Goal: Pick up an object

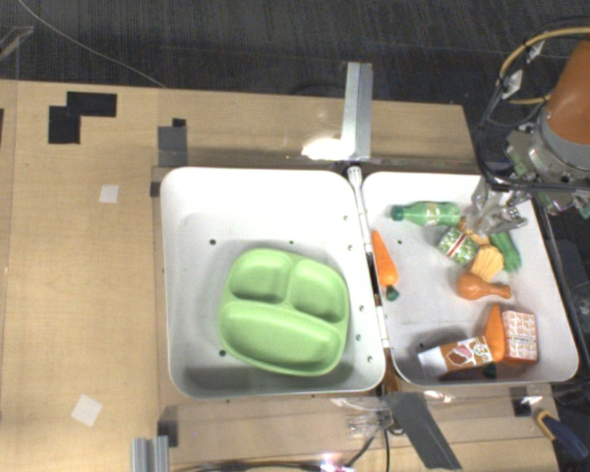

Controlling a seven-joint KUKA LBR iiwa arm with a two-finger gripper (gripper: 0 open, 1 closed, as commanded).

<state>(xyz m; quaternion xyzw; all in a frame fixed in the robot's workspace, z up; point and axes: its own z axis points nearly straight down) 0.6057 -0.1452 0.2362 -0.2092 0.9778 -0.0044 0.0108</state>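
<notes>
Nearest the lens, along the right bin's (568, 354) front wall, an orange juice carton (469, 355) lies on its side with its white cap end pointing left, and an orange box with a pale grid face (512, 336) leans against its right end. Both sit well below the gripper (488, 216), which hangs over the far part of that bin at the end of the grey arm with its orange band (580, 96). Whether its fingers are spread or closed cannot be told, as they blur into the clutter under them. Right beneath the fingers lies a small heap: a green-and-white packet (459, 246), a yellow corn-like piece (487, 261) and a dark green vegetable (508, 248). Just left of the fingers a green bottle (426, 212) lies flat. An orange drumstick-shaped toy (483, 287) rests just in front of the heap. Further left, a carrot (383, 262) lies along the dividing wall. Well away to the left, the left bin (182, 264) holds a green divided plate (283, 311).
</notes>
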